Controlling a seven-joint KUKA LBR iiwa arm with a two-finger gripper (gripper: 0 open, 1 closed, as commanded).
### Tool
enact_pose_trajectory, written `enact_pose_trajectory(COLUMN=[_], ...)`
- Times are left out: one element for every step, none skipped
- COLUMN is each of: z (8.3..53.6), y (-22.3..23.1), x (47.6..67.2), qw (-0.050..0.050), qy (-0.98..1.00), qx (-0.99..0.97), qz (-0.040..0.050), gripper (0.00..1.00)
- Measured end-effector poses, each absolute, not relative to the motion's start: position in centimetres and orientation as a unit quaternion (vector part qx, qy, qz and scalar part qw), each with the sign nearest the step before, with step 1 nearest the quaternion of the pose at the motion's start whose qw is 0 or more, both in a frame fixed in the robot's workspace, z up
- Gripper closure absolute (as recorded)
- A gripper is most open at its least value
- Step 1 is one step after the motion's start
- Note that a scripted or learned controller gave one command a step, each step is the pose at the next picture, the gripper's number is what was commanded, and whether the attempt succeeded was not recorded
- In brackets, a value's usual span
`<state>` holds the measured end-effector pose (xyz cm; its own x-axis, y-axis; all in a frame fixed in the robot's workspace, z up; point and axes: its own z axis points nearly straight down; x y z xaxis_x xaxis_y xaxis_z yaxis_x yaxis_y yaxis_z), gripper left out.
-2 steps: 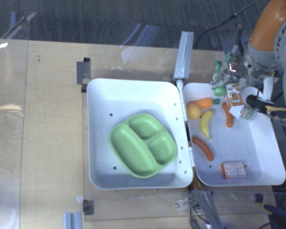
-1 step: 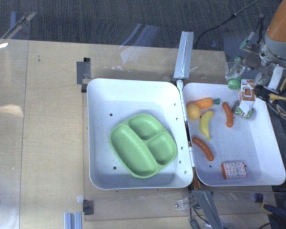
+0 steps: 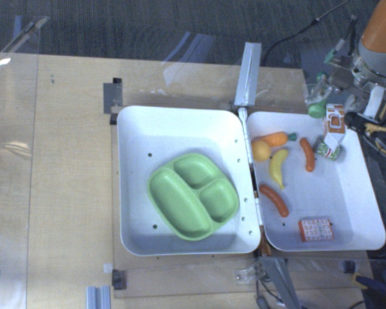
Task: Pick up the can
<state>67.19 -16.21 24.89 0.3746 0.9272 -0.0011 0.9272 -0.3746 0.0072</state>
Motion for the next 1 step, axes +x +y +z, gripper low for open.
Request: enact_pose_trajectory(z=[22.34], y=[-16.55], x=[66.97], qw=[0.000], qy=[0.471], qx=[0.882], qz=[0.0003], gripper=[1.00])
